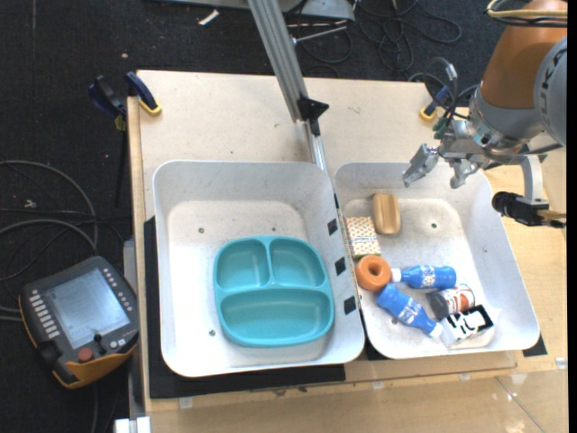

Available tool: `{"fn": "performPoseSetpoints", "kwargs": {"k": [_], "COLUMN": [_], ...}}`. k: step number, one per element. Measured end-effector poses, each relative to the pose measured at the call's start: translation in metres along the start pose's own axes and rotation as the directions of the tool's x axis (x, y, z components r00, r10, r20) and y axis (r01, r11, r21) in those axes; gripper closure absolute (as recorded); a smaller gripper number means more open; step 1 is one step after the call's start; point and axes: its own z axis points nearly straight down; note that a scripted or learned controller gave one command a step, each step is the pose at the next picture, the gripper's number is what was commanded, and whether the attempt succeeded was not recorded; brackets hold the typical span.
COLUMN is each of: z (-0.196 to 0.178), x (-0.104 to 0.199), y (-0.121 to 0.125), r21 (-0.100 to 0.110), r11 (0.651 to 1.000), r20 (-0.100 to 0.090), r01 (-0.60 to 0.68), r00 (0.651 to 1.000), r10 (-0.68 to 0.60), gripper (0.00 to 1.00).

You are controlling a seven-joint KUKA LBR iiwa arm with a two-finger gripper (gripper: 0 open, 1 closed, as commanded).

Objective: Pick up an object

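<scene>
My gripper [442,171] hangs above the far edge of the right bin [505,242], its two fingers spread apart with nothing between them. Below and to its left lies a tan bread-like block [387,212]. Further toward the front sit a patterned cracker box [361,235], an orange doughnut ring [372,271], two blue bottles [427,277] [405,308], and a black-and-white item [466,322] with a red-and-white piece [460,298] beside it.
The left bin [180,197] holds a teal divided plate [270,290]. A slanted metal pole [281,48] crosses over the bench toward the bins' dividing edge. Clamps [144,97] [431,108] sit at the bench's far corners. A teach pendant [77,318] lies on the floor at left.
</scene>
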Motion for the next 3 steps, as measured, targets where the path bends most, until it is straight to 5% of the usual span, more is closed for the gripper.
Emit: {"fn": "performPoseSetpoints", "kwargs": {"k": [1,3], "z": [0.0,0.102], "x": [0.0,-0.009], "y": [0.0,0.005], "r21": [0.0,0.003], "r11": [1.0,1.0], "r20": [0.0,0.0], "r01": [0.001,-0.002], "r00": [1.0,1.0], "r10": [-0.001,0.002], "gripper": [0.0,0.0]}}
